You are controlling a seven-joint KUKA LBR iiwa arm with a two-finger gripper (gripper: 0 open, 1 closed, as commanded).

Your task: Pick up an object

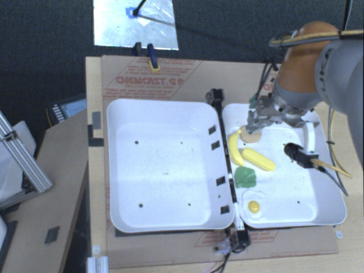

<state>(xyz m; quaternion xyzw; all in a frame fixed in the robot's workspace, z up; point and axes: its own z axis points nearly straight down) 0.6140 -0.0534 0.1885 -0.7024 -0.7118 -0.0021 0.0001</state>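
The left bin (165, 169) and right bin (290, 201) sit side by side, touching. The arm (307, 67) reaches over the right bin's far end. Its gripper (257, 124) hangs low over that bin's far left corner; whether it is parted or closed, I cannot tell. Below lie a banana (233, 147) along the left wall, a yellow oblong (259, 160) beside it, a green piece (245, 177), a tan disc (250, 136) right under the gripper, and an egg (253, 207) near the front.

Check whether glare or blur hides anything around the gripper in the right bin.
Camera view: even light, no glare in the shallow white right bin; yellow plastic banana and tan round disc read clearly; grey metal gripper slightly soft, shadowed; bright glare only on the silver foil sheet beyond.
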